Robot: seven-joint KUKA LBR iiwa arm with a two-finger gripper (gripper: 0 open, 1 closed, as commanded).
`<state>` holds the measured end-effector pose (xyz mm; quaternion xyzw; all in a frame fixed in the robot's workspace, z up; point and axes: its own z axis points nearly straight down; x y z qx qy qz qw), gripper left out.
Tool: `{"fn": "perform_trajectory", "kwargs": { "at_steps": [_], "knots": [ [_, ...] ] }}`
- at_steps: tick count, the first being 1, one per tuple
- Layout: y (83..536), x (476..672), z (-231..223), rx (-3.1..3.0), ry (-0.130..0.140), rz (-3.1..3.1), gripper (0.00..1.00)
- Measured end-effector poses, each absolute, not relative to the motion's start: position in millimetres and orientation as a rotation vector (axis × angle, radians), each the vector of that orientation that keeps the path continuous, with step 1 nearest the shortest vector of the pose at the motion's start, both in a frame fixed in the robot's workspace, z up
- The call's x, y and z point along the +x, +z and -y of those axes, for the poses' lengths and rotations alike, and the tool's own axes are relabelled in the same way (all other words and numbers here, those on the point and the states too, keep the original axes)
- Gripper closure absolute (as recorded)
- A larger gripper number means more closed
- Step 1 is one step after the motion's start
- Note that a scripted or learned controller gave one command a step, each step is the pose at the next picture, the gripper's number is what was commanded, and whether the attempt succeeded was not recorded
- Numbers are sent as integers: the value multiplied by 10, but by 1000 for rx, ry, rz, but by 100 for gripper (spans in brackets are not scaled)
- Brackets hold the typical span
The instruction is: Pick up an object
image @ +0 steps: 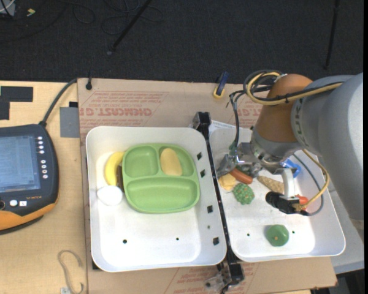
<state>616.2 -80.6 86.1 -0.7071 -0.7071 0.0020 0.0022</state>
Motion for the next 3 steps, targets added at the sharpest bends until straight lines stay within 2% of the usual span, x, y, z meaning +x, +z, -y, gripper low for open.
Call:
{"fn": "perform_trajectory", "kwargs": {
  "at_steps": [1,2,3],
  "knots": [
    [976,6165,817,-2223,5,2212,100],
    [1509,6253,896,-2229,-1,2215,100],
    [1943,6222,892,-2226,-2,2219,100]
  ]
}}
